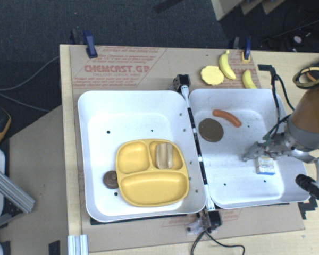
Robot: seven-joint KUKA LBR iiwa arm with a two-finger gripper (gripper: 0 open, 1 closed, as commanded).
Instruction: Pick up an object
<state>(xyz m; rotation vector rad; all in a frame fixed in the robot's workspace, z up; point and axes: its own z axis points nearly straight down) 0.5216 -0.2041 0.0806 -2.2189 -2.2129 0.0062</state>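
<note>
Packet (pixel 266 166), small, white and blue, lies in the right bin (pixel 239 193) directly beneath my pincer (pixel 259 154), whose grip state I cannot tell

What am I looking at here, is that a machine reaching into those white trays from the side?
Yes. One camera fixed above a bench looks down at a slant on two shallow white bins. The grey and orange shape at the right edge is a robot arm, and the metal part at its tip is its hand, lowered into the right bin. A small white and blue packet lies just beside the hand; I cannot tell whether it is gripped. That bin also holds a sausage and a brown disc. The left bin has a yellow divided plate and another brown disc. Toy bananas lie on the bench behind.
</note>
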